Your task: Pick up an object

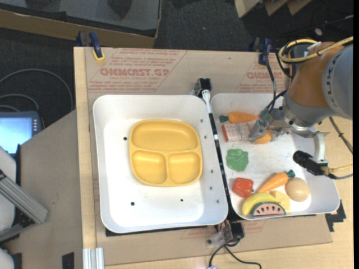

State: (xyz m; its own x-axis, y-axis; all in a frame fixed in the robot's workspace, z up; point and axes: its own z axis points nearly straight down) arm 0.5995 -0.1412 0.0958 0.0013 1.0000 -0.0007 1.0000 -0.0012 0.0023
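Observation:
My gripper point(261, 130) is low in the far part of the right bin point(322, 206), reaching in from the right. It hangs over a small orange piece point(263, 139) and touches or nearly touches it. Just left of it lies a red-and-white packet point(235, 131), and a toy carrot point(242, 117) lies behind that. Whether anything is gripped cannot be made out.
Nearer in the right bin lie a green piece point(237, 159), a red pepper point(242, 186), a second carrot point(275, 181), a tan ball point(297, 189), a banana point(263, 199) and a watermelon slice point(265, 209). The left bin point(112, 150) holds a yellow divided plate point(166, 151).

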